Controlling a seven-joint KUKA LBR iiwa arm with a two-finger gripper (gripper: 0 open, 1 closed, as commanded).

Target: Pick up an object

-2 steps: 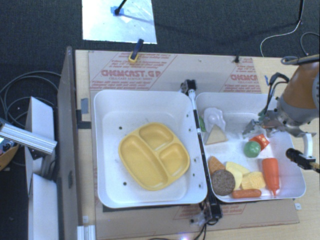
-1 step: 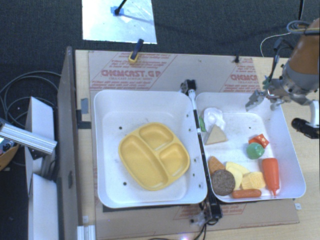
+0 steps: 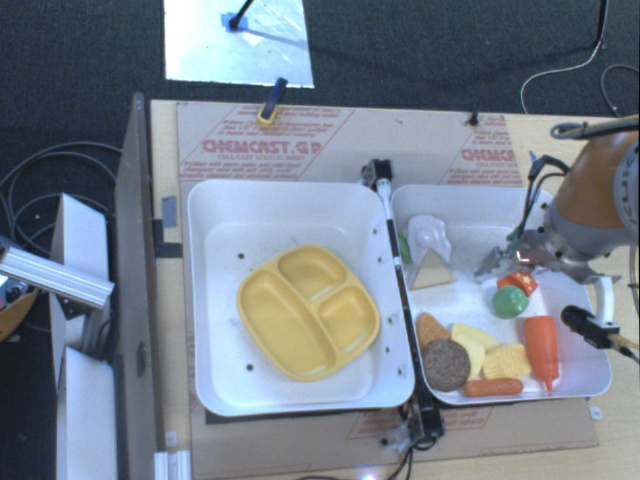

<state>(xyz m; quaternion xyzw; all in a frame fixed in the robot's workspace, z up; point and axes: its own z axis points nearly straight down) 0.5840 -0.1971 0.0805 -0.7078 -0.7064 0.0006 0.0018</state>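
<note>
Above the right bin (image 3: pixel 598 373), the end effector (image 3: pixel 508 260) hangs just over a red and green toy (image 3: pixel 511 296); I cannot tell its state. Reaching is underway; next comes descending and closing.

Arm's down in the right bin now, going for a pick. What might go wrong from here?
1. The toy food is crowded: the green ball touches a red piece and sits near the carrot, so the gripper may nudge neighbours or grab two.
2. A round ball may roll away.
3. The bin wall lies close to the arm.
</note>
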